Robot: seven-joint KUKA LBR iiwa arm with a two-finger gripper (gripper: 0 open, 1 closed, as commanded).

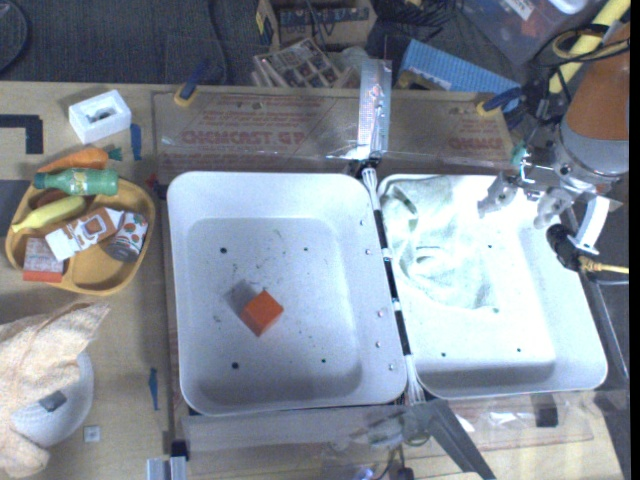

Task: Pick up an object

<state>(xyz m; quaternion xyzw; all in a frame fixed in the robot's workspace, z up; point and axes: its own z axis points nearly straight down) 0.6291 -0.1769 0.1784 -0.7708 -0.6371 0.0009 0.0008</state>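
An orange-red block (263,312) lies alone in the left bin (200,208), a little below its middle. In the right bin (570,368) a pale, see-through crumpled sheet or bag (440,248) is spread across the upper left part. My gripper (520,202) hangs at the upper right of the right bin, over its back edge, with one light finger (494,198) and one (553,208) apart and nothing between them. It is far to the right of the orange block and just right of the crumpled sheet.
A yellow bowl (110,278) with a green bottle, a banana and packets stands left of the bins. A white box (100,116) sits at the back left, a beige cloth (45,358) at the front left. Clear plastic panels line the back. Cables hang at the right.
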